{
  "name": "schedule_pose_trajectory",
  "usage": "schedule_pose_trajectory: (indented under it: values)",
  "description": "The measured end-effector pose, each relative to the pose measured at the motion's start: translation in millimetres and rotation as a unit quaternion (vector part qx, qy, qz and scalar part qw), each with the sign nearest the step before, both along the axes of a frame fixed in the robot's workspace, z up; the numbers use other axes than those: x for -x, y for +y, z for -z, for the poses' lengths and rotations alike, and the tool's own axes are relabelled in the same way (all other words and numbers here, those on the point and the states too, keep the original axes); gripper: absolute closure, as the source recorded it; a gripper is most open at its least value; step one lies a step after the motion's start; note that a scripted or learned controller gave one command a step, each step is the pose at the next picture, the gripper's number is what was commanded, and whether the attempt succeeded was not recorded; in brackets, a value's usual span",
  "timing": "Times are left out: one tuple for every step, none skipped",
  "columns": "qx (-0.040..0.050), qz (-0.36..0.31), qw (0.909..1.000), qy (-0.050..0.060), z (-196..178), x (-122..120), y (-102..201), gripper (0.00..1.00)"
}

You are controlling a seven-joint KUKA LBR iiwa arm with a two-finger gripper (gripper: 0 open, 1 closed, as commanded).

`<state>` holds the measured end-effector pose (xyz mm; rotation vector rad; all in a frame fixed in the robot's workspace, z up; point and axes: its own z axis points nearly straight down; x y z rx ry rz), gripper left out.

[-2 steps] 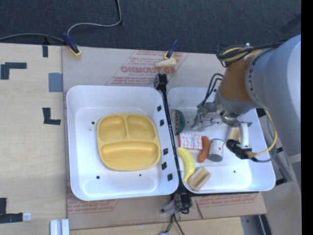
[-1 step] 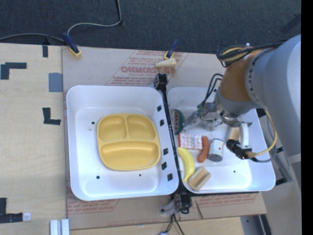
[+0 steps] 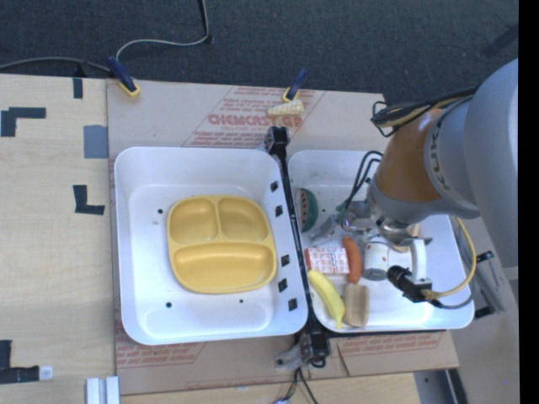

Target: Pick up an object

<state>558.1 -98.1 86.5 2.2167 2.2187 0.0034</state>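
I see gripper [image 3: 364, 241] low in right bin [image 3: 438, 314] over hotdog [image 3: 352, 259] | grip state: can't tell | banana [image 3: 327, 297], bread [image 3: 357, 305] beside | yellow plate [image 3: 222, 245] in left bin [image 3: 139, 225]

A dark grey carpeted floor [image 3: 337, 23] lay beyond the far edge of the counter [image 3: 50, 251], crossed by a thin pale cable [image 3: 173, 40]. The counter had a light wood top marked with grey tape pieces [image 3: 95, 140], and a brown cardboard sheet [image 3: 227, 116] with red print covered its middle, held at the far edge by blue-and-yellow clamps [image 3: 123, 76].
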Motion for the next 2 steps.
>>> schedule_pose_trajectory:
  values:
    - [0.0013,0.0,1.0,-0.001,-10,-1,-1,1.0]
    - [-0.001,-0.001,1.0,0.001,-99,-90,47,1.0]
